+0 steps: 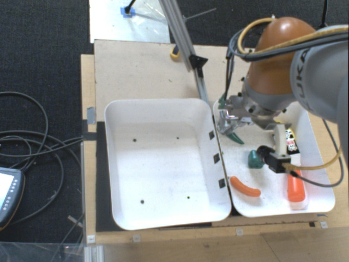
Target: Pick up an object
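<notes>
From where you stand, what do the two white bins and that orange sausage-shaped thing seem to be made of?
The white bins look like thin moulded plastic, matt: rounded corners, smooth walls. The orange sausage-shaped thing in the right-hand bin seems to be soft plastic or rubber, with a slight sheen; I cannot tell which.

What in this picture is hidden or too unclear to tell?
- Gripper: the arm's bulk covers it from above; open or shut, unclear.
- Right bin: its far half lies under the arm.
- Teal object: too small to identify.
- Screen: cut off by the left edge.
</notes>
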Controlling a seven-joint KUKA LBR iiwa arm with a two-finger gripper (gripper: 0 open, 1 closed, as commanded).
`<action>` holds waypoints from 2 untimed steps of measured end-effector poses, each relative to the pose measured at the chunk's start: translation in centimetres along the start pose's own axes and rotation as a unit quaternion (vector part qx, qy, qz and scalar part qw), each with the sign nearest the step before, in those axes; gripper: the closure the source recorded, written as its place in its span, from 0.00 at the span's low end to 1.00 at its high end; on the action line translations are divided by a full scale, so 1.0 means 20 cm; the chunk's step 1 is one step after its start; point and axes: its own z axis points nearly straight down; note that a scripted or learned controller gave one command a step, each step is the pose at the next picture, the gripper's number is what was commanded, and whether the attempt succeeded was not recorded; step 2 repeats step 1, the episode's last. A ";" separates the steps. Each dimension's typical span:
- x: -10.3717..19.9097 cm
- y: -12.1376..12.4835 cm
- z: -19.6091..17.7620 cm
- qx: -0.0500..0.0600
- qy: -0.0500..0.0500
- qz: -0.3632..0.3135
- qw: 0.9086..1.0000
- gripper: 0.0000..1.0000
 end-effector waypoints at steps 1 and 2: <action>0.21 -0.14 0.05 0.001 0.000 0.001 1.000 1.00; 0.21 -0.14 0.05 0.001 0.000 0.001 1.000 1.00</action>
